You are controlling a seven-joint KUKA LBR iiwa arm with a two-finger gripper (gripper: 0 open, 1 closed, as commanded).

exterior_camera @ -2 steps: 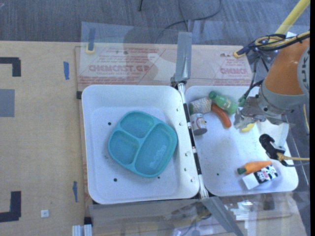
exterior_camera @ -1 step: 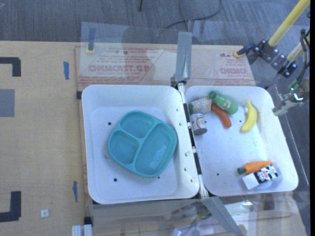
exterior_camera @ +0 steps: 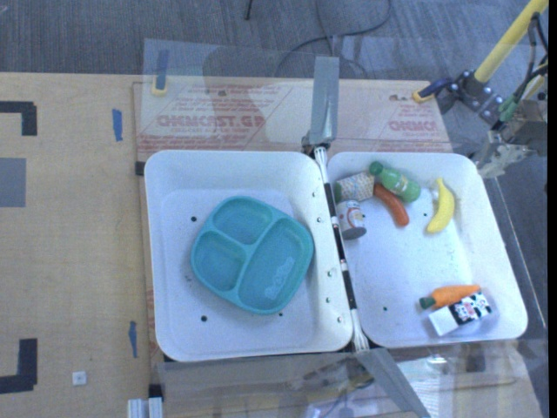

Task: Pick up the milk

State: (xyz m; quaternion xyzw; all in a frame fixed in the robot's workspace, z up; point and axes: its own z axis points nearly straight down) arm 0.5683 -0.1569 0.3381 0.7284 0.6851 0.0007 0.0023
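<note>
Judging from how things lie, the pick has not begun: the milk (exterior_camera: 461,313) rests untouched on its side in the near right corner of the right bin (exterior_camera: 409,268), touching a carrot (exterior_camera: 452,295) that lies just behind it. Whether the gripper is open or has hold of anything cannot be told from this view. The next move probably calls for a descent over that corner, lined up across the carton's narrow side, keeping off the carrot and the bin wall close by. A banana (exterior_camera: 442,205), a green bottle (exterior_camera: 396,181) and a small can (exterior_camera: 352,219) sit well apart at the far end. The left bin (exterior_camera: 174,190) holds a teal divided plate (exterior_camera: 252,253). Both bins stand on a pale wooden bench (exterior_camera: 70,233), with grey carpet (exterior_camera: 104,16) and a loose cable (exterior_camera: 348,7) beyond.
</note>
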